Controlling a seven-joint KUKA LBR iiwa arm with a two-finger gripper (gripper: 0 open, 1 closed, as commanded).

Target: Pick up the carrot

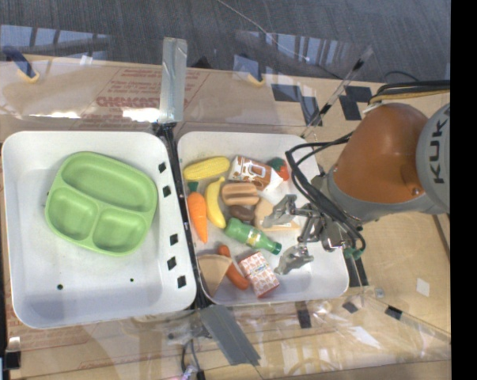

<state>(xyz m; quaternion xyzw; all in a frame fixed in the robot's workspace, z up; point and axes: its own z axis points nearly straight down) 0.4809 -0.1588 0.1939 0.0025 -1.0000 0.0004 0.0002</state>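
Bench bins side by side | carrot lay against right bin left wall | my gripper hovered spread, empty, well right.

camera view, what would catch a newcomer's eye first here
The orange band on the arm at the right, looming over the right bin. Then the heap of toy food in that bin, with the carrot at its left edge beside a banana. In the left bin lies a green divided plate.
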